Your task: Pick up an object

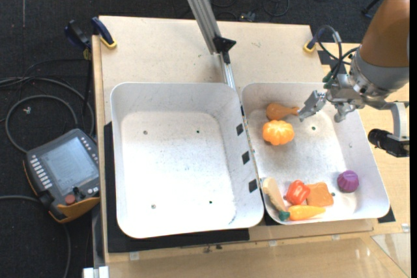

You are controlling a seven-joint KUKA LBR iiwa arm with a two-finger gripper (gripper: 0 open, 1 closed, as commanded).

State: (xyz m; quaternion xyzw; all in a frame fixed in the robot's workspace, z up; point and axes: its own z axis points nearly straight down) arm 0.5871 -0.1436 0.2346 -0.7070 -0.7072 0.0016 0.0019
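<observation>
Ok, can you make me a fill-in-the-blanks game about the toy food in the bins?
1. All the toy food lies in the ____ bin as the camera sees it.
2. The round purple toy sits near that bin's ____ edge.
3. The pumpkin is coloured ____.
4. The gripper hangs over the bin next to the ____ chicken leg.

Missing words: right; right; orange; brown

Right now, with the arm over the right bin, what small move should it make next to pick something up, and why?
Probably lower the gripper a little toward the brown drumstick-shaped toy. The jaws look open, with one tip just beside that toy's right end and nothing between them. It lies apart from the orange pumpkin, so there seems room to close on it.
</observation>
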